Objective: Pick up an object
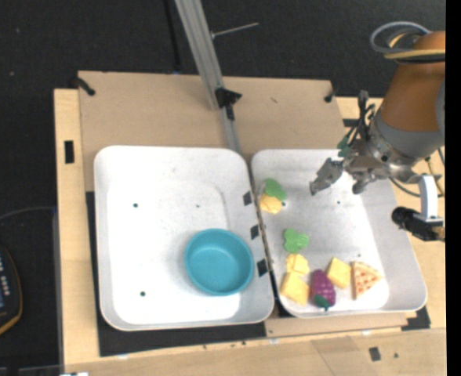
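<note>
One pincer (342, 180) hangs open above right bin (387, 233).

Two white bins, left (121, 210) and right (387, 249), are looking like smooth matt plastic, sitting on a bench (152, 108) looking like matt brown board. A teal bowl (219, 261) is showing a smooth, slightly glossy plastic finish. Toy foods, including purple grapes (323, 288) and a pizza slice (364, 278), are appearing as moulded plastic

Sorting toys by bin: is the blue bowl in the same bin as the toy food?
No, the blue bowl sits in the left bin, while the toy food lies in the right bin.
</note>
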You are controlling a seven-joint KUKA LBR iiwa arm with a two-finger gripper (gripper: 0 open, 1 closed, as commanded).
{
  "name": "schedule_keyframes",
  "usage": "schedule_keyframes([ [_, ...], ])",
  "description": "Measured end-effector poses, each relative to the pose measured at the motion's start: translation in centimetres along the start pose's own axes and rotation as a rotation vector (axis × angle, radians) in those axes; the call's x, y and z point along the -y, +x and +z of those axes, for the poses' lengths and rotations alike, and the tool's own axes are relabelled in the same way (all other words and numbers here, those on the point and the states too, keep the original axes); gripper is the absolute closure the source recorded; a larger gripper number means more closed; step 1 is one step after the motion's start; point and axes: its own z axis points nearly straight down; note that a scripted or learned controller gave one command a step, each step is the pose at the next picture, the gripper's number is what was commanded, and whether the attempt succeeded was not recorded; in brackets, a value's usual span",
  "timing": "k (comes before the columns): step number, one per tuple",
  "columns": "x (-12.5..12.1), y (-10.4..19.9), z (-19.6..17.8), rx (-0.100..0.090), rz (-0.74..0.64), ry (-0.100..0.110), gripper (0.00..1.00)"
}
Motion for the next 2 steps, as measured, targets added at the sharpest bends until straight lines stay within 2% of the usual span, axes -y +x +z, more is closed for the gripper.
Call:
schedule_keyframes([
  [1,0.1,0.4,6.2,0.0,0.001,0.005,0.0],
  [2,-0.2,0.9,10.7,0.0,0.003,0.003,0.0],
])
